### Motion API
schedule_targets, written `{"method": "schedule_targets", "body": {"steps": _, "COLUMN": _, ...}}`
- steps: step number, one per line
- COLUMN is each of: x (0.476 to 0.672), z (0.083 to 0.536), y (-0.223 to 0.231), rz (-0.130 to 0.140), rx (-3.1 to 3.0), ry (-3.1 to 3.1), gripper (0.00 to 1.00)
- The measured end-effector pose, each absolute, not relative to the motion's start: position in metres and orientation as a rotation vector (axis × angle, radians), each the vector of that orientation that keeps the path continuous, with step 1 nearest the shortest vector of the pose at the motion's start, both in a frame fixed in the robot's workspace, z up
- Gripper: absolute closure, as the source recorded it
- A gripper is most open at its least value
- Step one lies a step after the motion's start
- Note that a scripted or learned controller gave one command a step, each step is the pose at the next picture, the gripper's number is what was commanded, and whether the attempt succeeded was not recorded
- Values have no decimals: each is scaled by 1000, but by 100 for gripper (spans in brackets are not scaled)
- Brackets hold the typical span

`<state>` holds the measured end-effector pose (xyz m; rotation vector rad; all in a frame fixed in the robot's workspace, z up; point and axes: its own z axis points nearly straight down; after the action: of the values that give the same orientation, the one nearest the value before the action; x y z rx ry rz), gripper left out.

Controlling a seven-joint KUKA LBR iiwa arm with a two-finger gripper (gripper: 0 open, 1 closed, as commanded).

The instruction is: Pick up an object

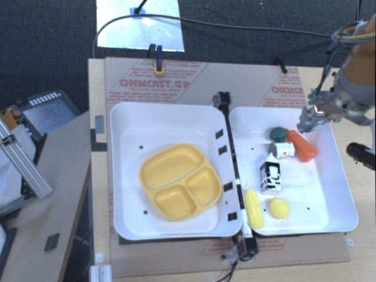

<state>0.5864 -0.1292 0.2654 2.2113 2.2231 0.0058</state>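
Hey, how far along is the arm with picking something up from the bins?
Nothing is lifted yet. The carrot, milk carton, lemon and corn all lie in the right bin. The gripper is above the carrot's upper end. Closing on an item and raising it remain.

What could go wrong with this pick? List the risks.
1. Crowding: the claw hovers by the orange carrot, which sits close to the green item and the small white box; closing may nudge or catch a neighbour.
2. The carrot lies near the right bin's far wall, so it could slide against it rather than lift.
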Motion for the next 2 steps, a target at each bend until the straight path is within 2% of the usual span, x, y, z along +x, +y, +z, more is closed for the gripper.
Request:
{"method": "schedule_targets", "body": {"steps": 1, "x": 580, "z": 250, "y": -82, "rz": 3, "rx": 2213, "ry": 2231, "gripper": 100}}
{"method": "schedule_targets", "body": {"steps": 2, "x": 570, "z": 255, "y": -26, "rz": 3, "rx": 2211, "ry": 2233, "gripper": 100}}
